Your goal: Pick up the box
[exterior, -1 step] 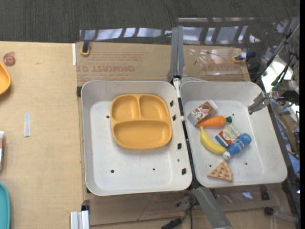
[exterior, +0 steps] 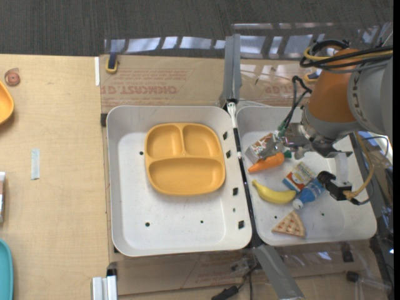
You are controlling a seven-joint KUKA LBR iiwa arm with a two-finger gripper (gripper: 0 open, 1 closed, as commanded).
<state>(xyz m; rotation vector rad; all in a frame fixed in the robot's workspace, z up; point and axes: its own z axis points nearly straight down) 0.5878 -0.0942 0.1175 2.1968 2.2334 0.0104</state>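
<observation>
A small brown and white box (exterior: pixel 260 148) lies tilted in the upper left part of the right bin (exterior: pixel 350 227). My gripper (exterior: pixel 282 143) is low over the box's right end, touching or nearly touching it; the wrist hides the contact. An orange carrot (exterior: pixel 267 162) lies just below the box. A second small packet (exterior: pixel 298 177), white with orange and blue, lies further right under the arm.
In the right bin there are also a banana (exterior: pixel 275 194), a blue bottle (exterior: pixel 310 193) and a triangular waffle piece (exterior: pixel 289 225). The left bin (exterior: pixel 125 224) holds a yellow divided plate (exterior: pixel 185 158). The arm's black fitting (exterior: pixel 334 185) hangs over the right bin.
</observation>
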